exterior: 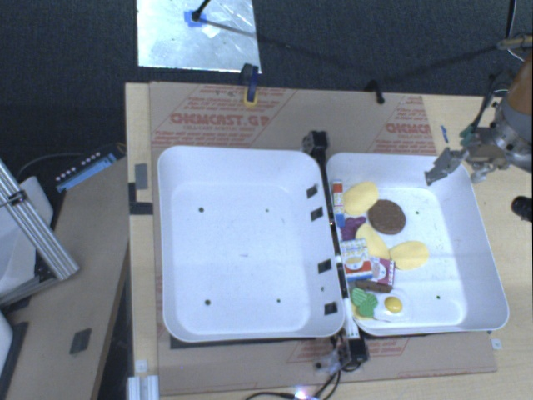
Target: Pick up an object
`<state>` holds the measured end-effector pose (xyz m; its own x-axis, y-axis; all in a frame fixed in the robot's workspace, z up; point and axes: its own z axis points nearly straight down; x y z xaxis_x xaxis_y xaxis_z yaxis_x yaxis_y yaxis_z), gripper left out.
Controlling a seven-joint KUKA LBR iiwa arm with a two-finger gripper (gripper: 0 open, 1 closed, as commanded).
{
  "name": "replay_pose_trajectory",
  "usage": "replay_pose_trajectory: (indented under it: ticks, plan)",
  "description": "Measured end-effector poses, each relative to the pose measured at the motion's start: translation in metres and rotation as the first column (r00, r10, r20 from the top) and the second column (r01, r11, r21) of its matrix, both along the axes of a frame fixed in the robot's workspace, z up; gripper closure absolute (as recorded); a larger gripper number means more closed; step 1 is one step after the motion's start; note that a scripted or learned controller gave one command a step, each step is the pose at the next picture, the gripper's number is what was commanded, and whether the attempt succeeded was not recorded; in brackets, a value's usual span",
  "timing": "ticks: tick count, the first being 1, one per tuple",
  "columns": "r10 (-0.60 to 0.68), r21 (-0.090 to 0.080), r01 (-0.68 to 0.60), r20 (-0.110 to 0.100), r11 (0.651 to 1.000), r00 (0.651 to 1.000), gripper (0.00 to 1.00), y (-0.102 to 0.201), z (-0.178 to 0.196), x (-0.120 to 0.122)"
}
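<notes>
The right bin [466,248] holds a cluster of toy food along its left side. There is a pale yellow lump [361,197], a brown round patty [387,217], two more yellow pieces [409,254], a red and white carton [372,268], a green item [364,298] and a fried egg [391,306]. My gripper [460,172] hangs over the bin's far right corner, above and to the right of the patty. Its fingers stand apart with nothing between them.
The left bin [241,161] sits beside the right one, with a black clamp strip [329,248] along their shared wall. Cardboard lies under both bins. A silver sheet [196,23] lies at the back, and an aluminium frame [29,223] at the far left.
</notes>
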<state>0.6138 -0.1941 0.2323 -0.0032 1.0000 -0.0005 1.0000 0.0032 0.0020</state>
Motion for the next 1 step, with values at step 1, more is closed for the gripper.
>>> replay_pose_trajectory:
  ticks: [1]
  plan:
    - [0.007,0.004,-0.007,-0.007,1.000,1.000,0.00,0.0613,-0.1413,0.0215]
